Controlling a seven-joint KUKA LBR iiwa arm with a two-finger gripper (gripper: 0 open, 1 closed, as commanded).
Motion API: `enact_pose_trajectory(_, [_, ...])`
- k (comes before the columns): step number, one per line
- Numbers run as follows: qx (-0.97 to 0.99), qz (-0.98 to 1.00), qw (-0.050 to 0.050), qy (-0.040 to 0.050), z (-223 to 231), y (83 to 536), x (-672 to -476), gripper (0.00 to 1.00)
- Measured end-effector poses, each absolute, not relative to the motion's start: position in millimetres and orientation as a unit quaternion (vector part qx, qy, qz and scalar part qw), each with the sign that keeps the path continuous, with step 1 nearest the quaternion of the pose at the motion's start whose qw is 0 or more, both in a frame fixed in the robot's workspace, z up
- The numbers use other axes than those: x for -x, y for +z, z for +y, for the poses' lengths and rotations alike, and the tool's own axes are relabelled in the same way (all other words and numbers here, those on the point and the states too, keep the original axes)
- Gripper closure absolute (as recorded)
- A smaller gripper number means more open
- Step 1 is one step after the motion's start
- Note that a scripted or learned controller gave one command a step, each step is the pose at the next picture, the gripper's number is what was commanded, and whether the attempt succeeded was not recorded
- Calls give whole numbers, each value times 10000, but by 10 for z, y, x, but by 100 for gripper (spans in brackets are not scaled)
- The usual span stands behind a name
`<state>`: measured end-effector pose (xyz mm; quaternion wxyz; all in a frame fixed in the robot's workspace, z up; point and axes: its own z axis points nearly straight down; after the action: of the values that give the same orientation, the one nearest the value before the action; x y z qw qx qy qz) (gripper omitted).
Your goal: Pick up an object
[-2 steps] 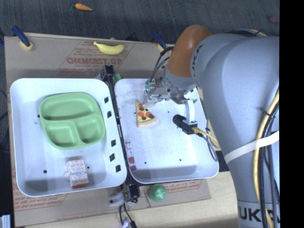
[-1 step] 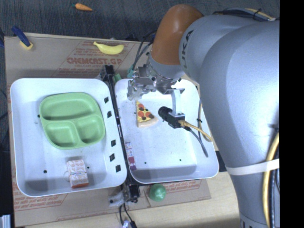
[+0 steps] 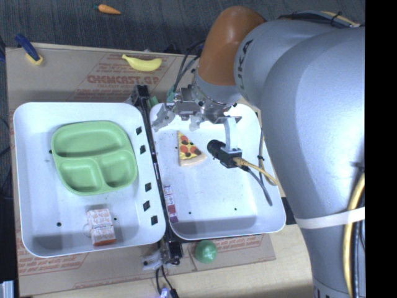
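One green ball (image 3: 205,251) sits on the bench just outside the right bin (image 3: 217,223), at its 6 o'clock rim. In the left bin (image 3: 25,185), one packet (image 3: 100,226) lies at 5 o'clock, close to the near wall. One green divided tray (image 3: 93,157) fills the middle. The right bin holds one pizza slice (image 3: 188,149) at 10 o'clock, with bare floor from there to 6 o'clock. The gripper (image 3: 175,113) hangs at the 11 o'clock corner, just beside the slice; spread or closed, I cannot tell. One banana (image 3: 142,61) lies beyond the bins.
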<state>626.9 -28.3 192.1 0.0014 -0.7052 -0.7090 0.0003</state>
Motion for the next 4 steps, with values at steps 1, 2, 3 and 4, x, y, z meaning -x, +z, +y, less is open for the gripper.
enact_pose_trajectory(1, [7043, -7099, 17, 18, 189, 1914, -5457, 0])
enact_pose_trajectory(2, [7059, -7083, 7, 9, -503, 1919, -5985, 0])
enact_pose_trajectory(3, [7049, -7093, 16, 16, -131, 1914, -5058, 0])
enact_pose_trajectory(4, [7061, -7081, 3, 7, -722, 1919, -5916, 0])
